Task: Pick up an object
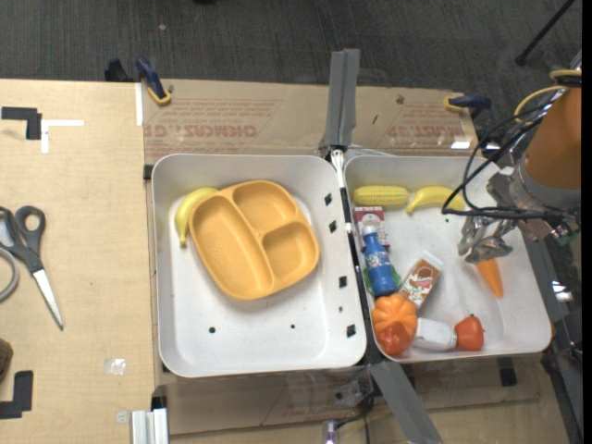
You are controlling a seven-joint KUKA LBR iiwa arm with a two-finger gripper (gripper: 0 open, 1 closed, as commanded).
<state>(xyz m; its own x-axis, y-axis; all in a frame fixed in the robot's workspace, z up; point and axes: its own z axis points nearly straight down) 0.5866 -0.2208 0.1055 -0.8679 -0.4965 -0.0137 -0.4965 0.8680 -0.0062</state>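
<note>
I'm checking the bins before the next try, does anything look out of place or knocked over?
Nothing is spilled or broken. Two oddities: in the left bin the yellow divided plate sits askew with a banana wedged against its upper-left rim, and in the right bin the blue bottle lies on its side among crowded toy food.

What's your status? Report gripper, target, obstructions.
Gripper low in right bin, directly over carrot. Nothing seen gripped. Banana and tomato nearby, clear of it.
</note>
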